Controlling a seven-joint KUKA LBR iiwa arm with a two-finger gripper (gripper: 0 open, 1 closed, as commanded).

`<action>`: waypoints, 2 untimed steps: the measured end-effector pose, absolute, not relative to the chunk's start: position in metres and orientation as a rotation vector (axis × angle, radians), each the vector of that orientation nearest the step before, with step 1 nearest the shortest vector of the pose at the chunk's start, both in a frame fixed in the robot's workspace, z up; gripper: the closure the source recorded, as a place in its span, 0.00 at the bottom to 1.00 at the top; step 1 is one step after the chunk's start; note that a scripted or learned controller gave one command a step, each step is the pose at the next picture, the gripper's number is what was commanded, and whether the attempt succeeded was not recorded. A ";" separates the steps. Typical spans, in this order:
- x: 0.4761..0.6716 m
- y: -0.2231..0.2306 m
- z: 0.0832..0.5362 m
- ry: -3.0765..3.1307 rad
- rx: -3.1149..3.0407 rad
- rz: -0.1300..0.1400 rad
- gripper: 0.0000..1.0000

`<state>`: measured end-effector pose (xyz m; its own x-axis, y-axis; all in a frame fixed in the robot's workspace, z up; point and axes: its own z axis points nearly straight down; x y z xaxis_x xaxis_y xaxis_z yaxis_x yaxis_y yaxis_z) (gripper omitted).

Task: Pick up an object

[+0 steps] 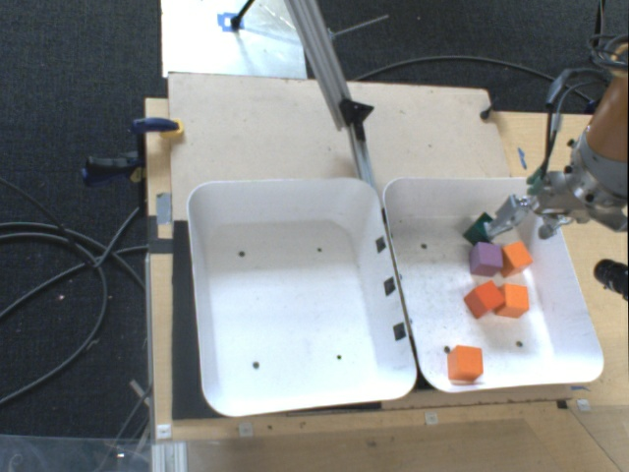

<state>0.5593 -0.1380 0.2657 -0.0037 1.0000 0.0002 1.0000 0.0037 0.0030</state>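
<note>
The right bin holds several small blocks. A dark green block lies at the back, with a purple block and an orange block just in front of it. Two more orange blocks sit side by side near the middle, and another orange block rests near the front edge. My gripper hangs over the back right of this bin, just right of the green block and above the purple and orange pair. Its fingers stand open with nothing between them.
The left bin sits beside the right one, sharing a middle wall. A slanted metal pole crosses the back of the bench. Clamps and cables lie off the bench's left side.
</note>
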 end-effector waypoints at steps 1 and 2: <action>0.576 -0.167 0.150 2.225 2.223 -0.006 0.00; 0.633 -0.172 0.089 2.225 2.210 0.004 0.00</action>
<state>0.6328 -0.1721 0.0892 -0.0069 1.0000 -0.0019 1.0000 0.0069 0.0057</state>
